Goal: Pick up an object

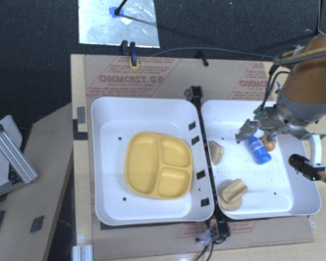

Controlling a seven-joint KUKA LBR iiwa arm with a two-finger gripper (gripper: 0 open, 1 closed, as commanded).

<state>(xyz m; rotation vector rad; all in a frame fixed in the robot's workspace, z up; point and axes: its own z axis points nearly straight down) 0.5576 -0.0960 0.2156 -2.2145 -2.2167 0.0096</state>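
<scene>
In the right bin (271,203) lie a blue bottle-like object (259,150), a small orange piece (269,143) touching it, a pale beige chunk (216,152) by the bin's left wall, and a tan bread-like lump (232,192) near the front left corner. My gripper (254,132) hangs over the middle of this bin, just above and slightly left of the blue object. The gripper's body hides the blue object's upper end, so whether the two touch is unclear.
The left bin (111,118) holds a yellow divided plate (158,165). A black divider with clips (202,145) runs between the bins. The grey and orange arm (309,80) comes in over the right bin's back right corner.
</scene>
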